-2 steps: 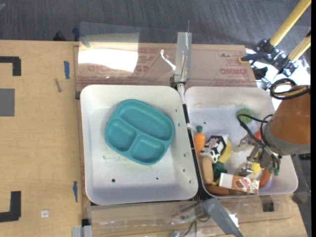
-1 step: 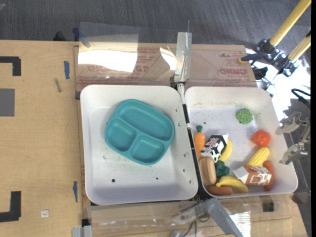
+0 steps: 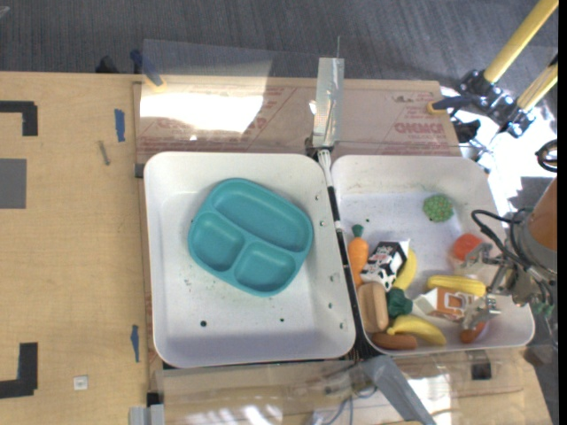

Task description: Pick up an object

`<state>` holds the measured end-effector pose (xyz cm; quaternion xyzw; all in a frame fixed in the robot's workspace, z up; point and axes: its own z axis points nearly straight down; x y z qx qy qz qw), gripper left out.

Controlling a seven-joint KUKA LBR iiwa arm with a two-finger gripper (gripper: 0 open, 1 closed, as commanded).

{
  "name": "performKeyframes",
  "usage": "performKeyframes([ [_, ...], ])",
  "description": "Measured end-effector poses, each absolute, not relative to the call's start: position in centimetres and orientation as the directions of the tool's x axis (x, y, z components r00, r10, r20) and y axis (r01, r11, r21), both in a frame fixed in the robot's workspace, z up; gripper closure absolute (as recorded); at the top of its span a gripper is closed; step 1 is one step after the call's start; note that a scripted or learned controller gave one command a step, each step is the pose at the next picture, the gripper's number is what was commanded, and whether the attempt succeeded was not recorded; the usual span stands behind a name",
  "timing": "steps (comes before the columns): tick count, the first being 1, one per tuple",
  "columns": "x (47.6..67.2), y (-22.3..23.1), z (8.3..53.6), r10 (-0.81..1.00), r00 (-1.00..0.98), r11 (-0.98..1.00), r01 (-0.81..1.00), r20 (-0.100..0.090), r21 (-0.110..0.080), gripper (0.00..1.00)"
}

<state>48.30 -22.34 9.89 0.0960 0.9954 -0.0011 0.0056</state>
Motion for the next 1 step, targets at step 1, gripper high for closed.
performKeyframes([
  [1, 48.43, -21.26, 9.49, 0.163, -0.986, 0.987, 0.163, -0.017, -0.008, 0.00],
])
